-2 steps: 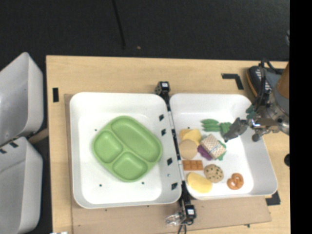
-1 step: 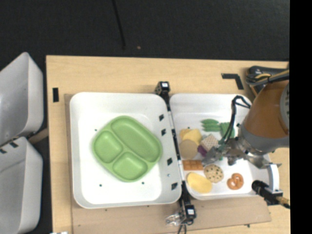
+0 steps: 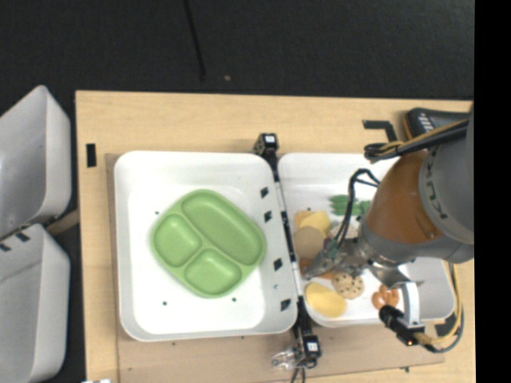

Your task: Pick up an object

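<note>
My gripper (image 3: pixel 326 262) is low in the right bin (image 3: pixel 319 166), near its left wall, among a cluster of small food-like items. A tan round piece (image 3: pixel 307 238) lies just left of it, a yellow piece (image 3: pixel 314 219) sits beyond that, and a yellow round piece (image 3: pixel 325 299) lies in front. A speckled cookie-like disc (image 3: pixel 346 283) rests right below the wrist. A green item (image 3: pixel 343 206) peeks out behind the arm, and a small orange piece (image 3: pixel 386 297) lies to the right. The arm hides much of the bin.
The left bin (image 3: pixel 132 214) holds a green divided plate (image 3: pixel 208 242) at its middle. A black-clipped divider (image 3: pixel 279 214) separates the two bins. Cables and a black device sit along the bench's right side.
</note>
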